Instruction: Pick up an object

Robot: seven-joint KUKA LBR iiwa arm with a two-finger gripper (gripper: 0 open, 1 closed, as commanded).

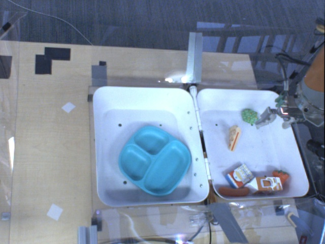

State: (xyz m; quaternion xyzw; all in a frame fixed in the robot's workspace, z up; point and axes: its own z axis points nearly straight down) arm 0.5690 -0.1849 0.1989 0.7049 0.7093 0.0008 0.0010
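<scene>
Dark grey-blue carpet floor (pixel 127 14) across the top, thin pale cable (pixel 56 18) trailing over it. Light wood bench top (pixel 45 136) fills the left and bottom; black block markers (pixel 52 59) near its upper left, small pale square tags (pixel 68 107) scattered on it. Upright metal post (pixel 194 55) behind where the bins meet, bright glare at its base. Clear plastic sheeting edges along the left side, faint reflections.

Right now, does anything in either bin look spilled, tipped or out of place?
Nothing spilled. The blue divided plate sits askew in the left bin. The small carton lies toppled at the right bin's near edge.
</scene>
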